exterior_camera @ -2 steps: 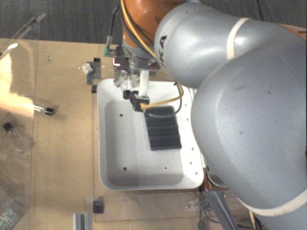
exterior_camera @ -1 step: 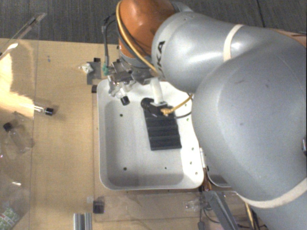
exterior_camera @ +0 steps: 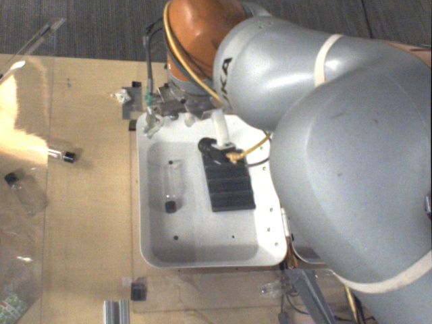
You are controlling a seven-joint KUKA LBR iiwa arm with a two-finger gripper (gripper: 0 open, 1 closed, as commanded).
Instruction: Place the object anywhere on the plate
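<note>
Hand at bin's far rim, grip state unreadable. Vial just below hand, ungrasped. Next: descend, grasp.

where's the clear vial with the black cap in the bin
The clear vial lies in the white bin, left of the ridged black block, its cap toward the near edge.

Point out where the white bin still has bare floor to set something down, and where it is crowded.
Free: the near part of the white bin, between the clear vial, the black ribbed plate and the front wall; also a thin strip between vial and plate. Crowded: the far end, where the hand hangs over the corner, and the right side under the arm.
</note>
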